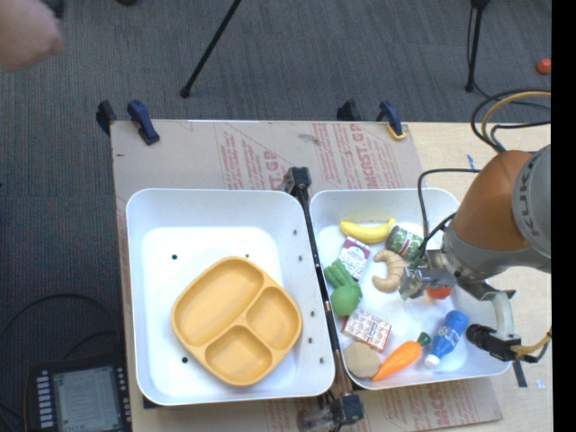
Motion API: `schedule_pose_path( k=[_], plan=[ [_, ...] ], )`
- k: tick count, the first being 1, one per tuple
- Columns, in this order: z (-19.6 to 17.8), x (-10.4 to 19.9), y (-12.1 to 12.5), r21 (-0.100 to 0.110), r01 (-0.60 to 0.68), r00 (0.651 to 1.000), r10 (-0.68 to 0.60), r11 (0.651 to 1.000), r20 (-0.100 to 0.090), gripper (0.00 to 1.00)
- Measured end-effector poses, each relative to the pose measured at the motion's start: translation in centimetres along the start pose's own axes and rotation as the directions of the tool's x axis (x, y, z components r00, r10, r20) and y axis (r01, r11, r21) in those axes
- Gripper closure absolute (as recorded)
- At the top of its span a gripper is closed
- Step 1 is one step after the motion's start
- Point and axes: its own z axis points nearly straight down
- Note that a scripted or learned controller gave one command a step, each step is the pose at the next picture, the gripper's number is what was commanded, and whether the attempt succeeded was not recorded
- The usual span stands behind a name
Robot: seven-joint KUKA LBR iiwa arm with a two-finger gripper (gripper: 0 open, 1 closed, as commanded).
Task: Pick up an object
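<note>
Yellow banana, tan croissant, green broccoli, orange carrot, blue bottle, mustard-yellow plate in white bin; possibly red-patterned packet.

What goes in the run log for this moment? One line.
pincer low in right bin | beside croissant | grasp unconfirmed | yellow tray in left bin

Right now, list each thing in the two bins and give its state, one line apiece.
yellow divided plate: flat in the left bin, compartments bare.
banana: lying in the right bin.
croissant: lying beside the gripper.
green toy: resting by the bin's left wall.
carrot: lying flat, near edge.
blue bottle: on its side.
red-and-white packet: lying flat.
gripper: low inside the right bin.
</note>
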Motion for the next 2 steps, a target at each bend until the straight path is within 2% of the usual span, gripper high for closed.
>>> schedule_pose_path(
  k=[1,2],
  plan=[
    [0.0,0.0,0.0,0.001,0.000,1.000,0.000,1.000,0.000,0.00],
    [1.0,0.4,8.3,-0.001,0.007,1.000,-0.007,1.000,0.002,0.00]
  ],
)
